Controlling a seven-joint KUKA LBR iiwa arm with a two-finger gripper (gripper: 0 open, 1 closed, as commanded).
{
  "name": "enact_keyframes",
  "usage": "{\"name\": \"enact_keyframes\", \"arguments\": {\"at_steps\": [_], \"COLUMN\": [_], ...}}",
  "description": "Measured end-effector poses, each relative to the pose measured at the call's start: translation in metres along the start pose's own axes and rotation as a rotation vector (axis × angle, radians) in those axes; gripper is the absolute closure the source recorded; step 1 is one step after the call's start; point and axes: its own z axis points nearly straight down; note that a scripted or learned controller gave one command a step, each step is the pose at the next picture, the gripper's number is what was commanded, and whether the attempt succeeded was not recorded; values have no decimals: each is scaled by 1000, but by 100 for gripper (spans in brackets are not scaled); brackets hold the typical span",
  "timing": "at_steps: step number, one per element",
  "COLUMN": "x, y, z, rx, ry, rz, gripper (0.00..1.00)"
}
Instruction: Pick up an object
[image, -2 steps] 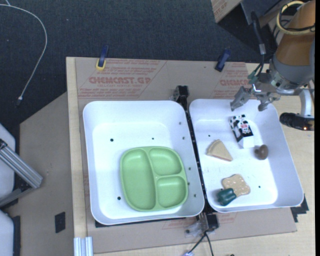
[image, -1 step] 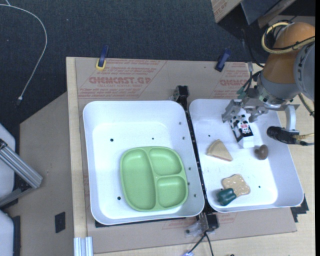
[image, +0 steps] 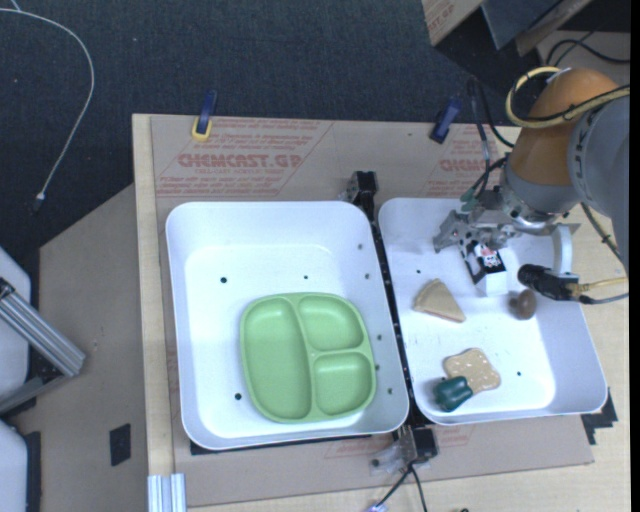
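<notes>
My gripper (image: 486, 262) hangs over the far middle of the right bin (image: 570, 395), coming in from the upper right. Nothing shows in its grasp. A tan wedge-shaped piece (image: 439, 301) lies just below and left of the gripper. A small brown lump (image: 522, 304) sits to the gripper's lower right. Nearer the front of the bin lie a toast-like tan slab (image: 473, 368) and a dark green object (image: 451, 393) touching its front left corner.
The left bin (image: 200, 250) holds a green divided plate (image: 306, 355) in its front half. A black clamp (image: 363, 186) sits at the back between the bins. Cables (image: 590, 290) trail off the arm over the right bin's right side.
</notes>
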Motion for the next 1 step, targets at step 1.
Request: {"name": "enact_keyframes", "arguments": {"at_steps": [1], "x": [-4], "y": [2], "z": [-13], "rx": [-8], "ry": [-9], "rz": [0], "gripper": [100]}}
